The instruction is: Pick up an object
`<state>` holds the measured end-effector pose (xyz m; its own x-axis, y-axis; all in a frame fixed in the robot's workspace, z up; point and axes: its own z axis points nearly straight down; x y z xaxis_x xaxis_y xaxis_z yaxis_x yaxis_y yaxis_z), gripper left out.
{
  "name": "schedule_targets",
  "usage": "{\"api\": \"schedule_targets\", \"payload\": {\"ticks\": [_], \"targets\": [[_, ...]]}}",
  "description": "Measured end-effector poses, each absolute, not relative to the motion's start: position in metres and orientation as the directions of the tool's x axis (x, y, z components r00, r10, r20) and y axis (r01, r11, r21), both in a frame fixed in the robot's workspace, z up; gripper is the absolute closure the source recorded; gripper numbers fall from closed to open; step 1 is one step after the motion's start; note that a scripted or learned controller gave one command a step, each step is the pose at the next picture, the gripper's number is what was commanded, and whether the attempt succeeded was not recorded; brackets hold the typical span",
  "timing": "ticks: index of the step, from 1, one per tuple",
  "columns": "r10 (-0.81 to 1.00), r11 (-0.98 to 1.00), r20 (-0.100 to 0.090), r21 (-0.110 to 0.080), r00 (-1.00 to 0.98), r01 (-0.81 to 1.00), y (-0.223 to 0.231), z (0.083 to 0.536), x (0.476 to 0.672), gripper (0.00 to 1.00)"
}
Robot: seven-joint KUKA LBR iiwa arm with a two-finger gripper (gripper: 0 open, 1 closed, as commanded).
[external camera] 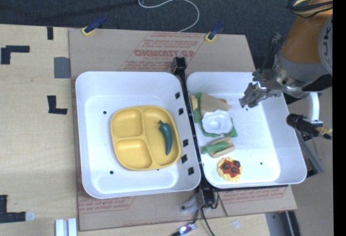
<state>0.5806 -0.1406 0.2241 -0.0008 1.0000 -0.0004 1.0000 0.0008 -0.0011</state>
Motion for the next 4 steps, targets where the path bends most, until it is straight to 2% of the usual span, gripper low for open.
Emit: {"api": "schedule_targets", "payload": {"ticks": [2, 3, 4], "targets": [[1.0, 0.005, 0.002, -0.003, -0.005, 1.0, -0.047, 0.227, 0.568, 1.0], [1.0, 0.007, 0.001, -0.004, -0.007, 1.0, 0.015, 0.224, 0.55, 1.0], [1.0, 0.002, 0.0, -0.003, -0.002, 1.0, 0.013, 0.225, 0.548, 1.0]]}}
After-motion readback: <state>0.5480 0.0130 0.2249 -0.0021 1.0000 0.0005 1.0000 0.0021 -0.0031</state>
